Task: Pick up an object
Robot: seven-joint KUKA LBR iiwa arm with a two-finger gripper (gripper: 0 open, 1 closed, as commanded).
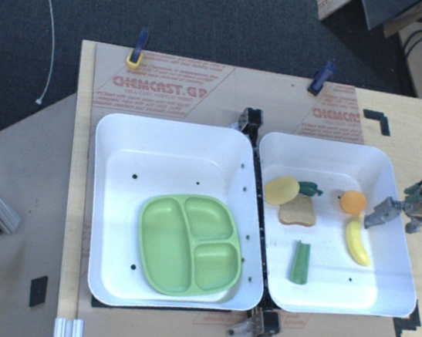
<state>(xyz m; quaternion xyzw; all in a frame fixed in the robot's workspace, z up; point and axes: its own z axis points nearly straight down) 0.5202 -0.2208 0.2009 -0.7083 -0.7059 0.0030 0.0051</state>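
The grey two-finger gripper is hovering at the right white bin's far rim, holding nothing; its spread cannot be told. A curved yellow plastic banana, likely light, stiff and slick, is lying just beside it, best taken across its middle. A small orange ball is crowding one end; open floor is lying leftward.

Bright, even overhead light; soft shadows, slight blur, mild glare.
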